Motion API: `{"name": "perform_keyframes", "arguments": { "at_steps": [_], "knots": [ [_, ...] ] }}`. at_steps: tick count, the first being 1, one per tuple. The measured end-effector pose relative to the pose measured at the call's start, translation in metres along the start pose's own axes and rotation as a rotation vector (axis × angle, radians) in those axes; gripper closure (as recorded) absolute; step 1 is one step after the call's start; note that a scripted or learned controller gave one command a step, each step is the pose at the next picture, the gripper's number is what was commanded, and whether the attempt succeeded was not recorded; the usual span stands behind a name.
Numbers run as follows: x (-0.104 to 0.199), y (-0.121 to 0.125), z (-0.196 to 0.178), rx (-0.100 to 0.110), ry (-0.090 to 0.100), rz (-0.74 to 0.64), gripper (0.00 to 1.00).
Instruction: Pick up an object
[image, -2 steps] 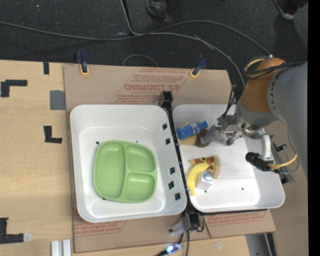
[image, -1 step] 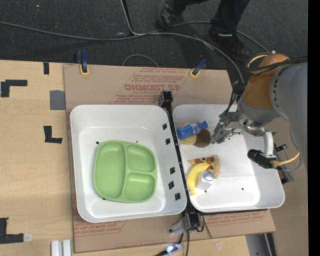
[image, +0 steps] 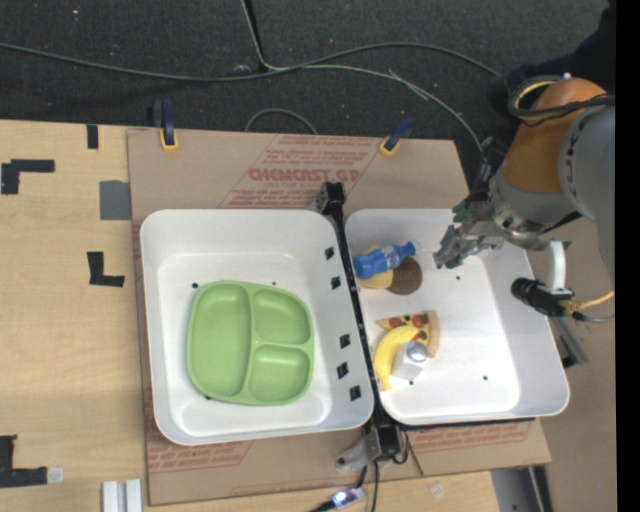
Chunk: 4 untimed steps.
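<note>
The right white bin holds a blue bottle lying on its side, with a brown round item and a yellowish piece right by it. Lower down lie a yellow banana, a pizza-slice toy and a small grey-white item. My gripper hangs over the bin's upper part, to the right of the blue bottle and apart from it. Nothing shows between its fingers.
The left white bin holds a green divided plate. A black divider runs between the bins. Both bins rest on a cardboard sheet held by blue clamps. Cables trail across the dark floor behind.
</note>
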<state>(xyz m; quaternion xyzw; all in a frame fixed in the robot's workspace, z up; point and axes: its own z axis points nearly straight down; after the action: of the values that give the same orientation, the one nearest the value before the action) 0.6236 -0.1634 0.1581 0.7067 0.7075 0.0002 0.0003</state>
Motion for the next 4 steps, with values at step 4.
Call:
{"name": "perform_keyframes", "arguments": {
  "at_steps": [4],
  "knots": [
    [0.154, 0.020, -0.049, 0.003, 0.001, -0.004, 1.00]
  ]
}}
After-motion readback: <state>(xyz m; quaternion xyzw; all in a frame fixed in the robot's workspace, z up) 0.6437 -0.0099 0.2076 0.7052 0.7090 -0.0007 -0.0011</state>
